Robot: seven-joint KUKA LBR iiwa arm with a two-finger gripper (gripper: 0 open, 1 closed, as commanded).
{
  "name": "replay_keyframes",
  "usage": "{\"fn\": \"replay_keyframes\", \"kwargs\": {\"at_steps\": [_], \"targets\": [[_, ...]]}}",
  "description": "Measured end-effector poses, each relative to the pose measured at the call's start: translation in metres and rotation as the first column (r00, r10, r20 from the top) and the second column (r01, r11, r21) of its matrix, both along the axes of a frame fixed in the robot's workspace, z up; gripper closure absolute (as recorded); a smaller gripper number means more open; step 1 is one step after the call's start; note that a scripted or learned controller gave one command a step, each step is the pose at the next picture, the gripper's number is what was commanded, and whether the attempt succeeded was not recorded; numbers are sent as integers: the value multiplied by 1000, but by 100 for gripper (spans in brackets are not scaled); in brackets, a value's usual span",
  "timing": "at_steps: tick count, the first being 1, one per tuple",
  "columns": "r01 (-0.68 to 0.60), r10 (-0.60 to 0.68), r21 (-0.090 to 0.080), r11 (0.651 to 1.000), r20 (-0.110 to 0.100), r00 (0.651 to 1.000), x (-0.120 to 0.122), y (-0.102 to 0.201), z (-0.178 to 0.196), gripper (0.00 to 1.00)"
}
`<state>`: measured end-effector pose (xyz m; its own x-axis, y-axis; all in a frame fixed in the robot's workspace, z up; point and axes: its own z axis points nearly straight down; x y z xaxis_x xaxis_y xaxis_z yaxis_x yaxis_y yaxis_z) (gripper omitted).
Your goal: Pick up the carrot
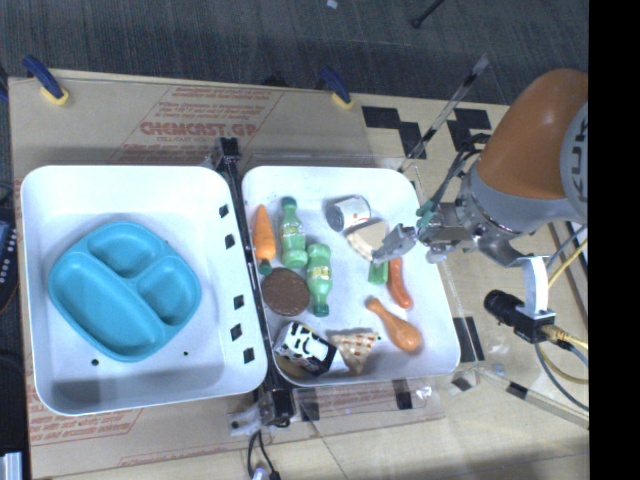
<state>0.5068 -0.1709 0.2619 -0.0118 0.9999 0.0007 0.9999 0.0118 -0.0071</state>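
We see the surface (90,118) carrying two white bins side by side; the left bin (40,298) holds a blue divided plate (120,286), and the right bin (425,313) is crowded with small toy foods; the arm (530,158) reaches in over that bin's right rim, and its claw (398,240) hangs above the bin's right half, near a red sausage (399,283) and a pale wedge (366,236); we cannot tell how far the claw is open, and we see nothing caught in it. The carrot (263,233) lies at the far left of the right bin, lengthwise along the wall that divides the two bins, just beside a green bottle (291,233) and above a brown disc (285,292). We judge the main risk to be mistaken identity; a chicken drumstick (395,326) and the sausage are both orange-red, and both lie far nearer the claw than the carrot does; a descent from here would meet one of them. A second risk lies at the carrot itself; pressed between wall and bottle, it leaves little room, so the claw may strike the wall or knock the bottle and a second green bottle (319,278) beside it.
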Motion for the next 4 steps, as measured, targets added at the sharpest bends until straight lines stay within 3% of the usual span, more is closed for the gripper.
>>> {"fn": "replay_keyframes", "kwargs": {"at_steps": [1, 2, 3, 4], "targets": [[-337, 337, 1, 942, 1, 942, -26, -38, -33, 0], [-348, 348, 7, 937, -3, 937, -32, -38, -142, 0], [-571, 571, -4, 821, 13, 821, -25, -39, -163, 0], [-583, 583, -2, 813, 12, 813, -24, -37, -153, 100]]}}
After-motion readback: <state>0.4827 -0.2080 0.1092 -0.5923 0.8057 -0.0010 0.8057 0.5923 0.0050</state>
